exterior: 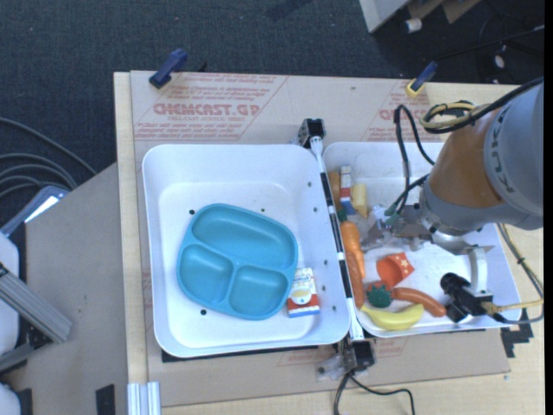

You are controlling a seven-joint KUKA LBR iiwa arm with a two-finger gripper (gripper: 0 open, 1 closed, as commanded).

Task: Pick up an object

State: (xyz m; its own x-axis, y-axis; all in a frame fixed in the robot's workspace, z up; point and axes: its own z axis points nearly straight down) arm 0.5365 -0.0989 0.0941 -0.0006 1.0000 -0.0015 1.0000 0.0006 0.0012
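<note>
My gripper (399,225) hangs low in the right bin (367,156), above the orange carrot (352,251) and red piece (394,269); its grip I cannot tell. Toys crowd here within reach; the blue tray (235,259) fills the left bin (164,232).

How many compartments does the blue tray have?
3. The blue tray in the left bin has one long compartment across its far side and two smaller ones side by side on its near side.

Bright, even overhead light; the white bins (164,232) glare slightly, shadows stay soft, and the focus is a little soft.
</note>
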